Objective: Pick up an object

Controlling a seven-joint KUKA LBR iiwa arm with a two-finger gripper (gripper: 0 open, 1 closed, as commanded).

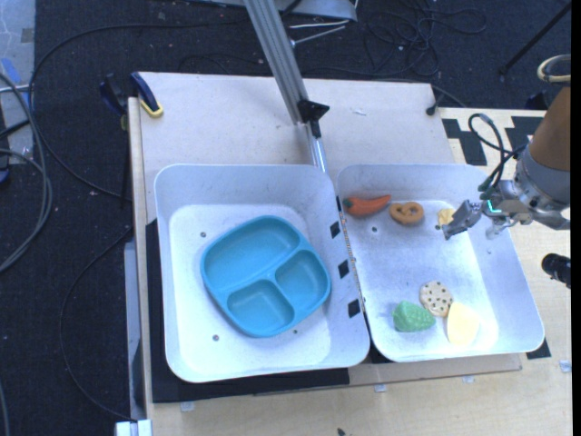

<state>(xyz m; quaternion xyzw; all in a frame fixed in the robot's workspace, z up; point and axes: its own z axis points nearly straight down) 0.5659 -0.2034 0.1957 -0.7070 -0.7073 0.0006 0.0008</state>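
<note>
Small yellow piece (445, 215), lying in the right bin (508, 271) just past the pretzel (407, 213), is the likeliest target, since the gripper (461, 219) hovers just beside it. Whether the jaws are released or clenched cannot be told, and nothing is seen between them. Judged so, the approach is in hand; next comes centring over the piece and descending. No writing is readable.
</note>
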